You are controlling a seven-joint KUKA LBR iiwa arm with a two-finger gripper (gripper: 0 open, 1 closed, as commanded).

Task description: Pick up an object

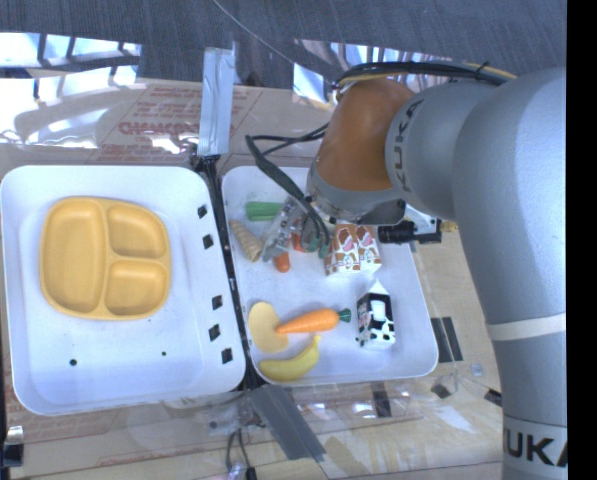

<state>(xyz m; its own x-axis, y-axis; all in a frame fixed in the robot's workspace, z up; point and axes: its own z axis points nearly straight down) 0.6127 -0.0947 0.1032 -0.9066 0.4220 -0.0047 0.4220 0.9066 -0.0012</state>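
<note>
My gripper (282, 236) reaches down into the upper left part of the right bin (418, 298), below the grey arm with its orange band (363, 133). Close around it lie a green item (262, 209), a beige cone-shaped piece (245, 239) and a small orange-red piece (281, 263). Just right of the gripper lies a red-and-white patterned carton (354, 250). Nearer the front of the bin are a black-and-white milk carton (375, 320), a carrot (308, 321), a pale yellow slice (262, 325) and a banana (289, 365). The wrist hides part of the bin behind it.
The left bin (38, 363) holds a yellow divided plate (105, 257). A black divider (221, 268) runs between the two bins. The big grey arm body (508, 218) covers the right side of the bench. Cardboard and tape (214, 98) lie behind the bins.
</note>
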